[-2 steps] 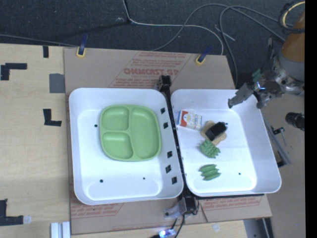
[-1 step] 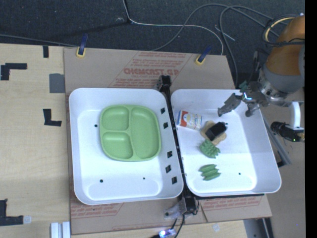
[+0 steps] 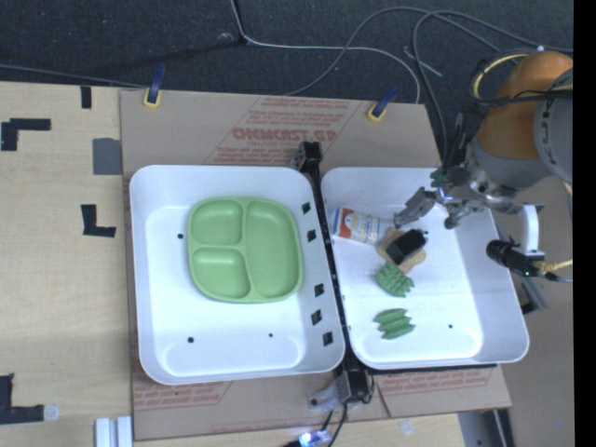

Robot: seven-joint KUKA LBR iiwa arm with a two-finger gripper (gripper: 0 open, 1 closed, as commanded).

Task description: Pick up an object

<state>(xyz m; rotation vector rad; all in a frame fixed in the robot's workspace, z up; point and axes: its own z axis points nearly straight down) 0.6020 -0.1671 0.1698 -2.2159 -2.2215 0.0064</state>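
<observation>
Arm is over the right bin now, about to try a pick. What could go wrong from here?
1. The black block, the white tube and the green spiky toy lie close together, so the gripper may nudge or catch two at once.
2. The green pea pod looks low and flat, and may slip out.
3. The cluster lies near the bins' divider, so a finger may clip it.

Robotics lab bench, two white bins [image 3: 149, 277] on clamped cardboard sheet [image 3: 270, 128], loose cables [image 3: 372, 26] trailing far side, tape marks [image 3: 23, 133] left
</observation>
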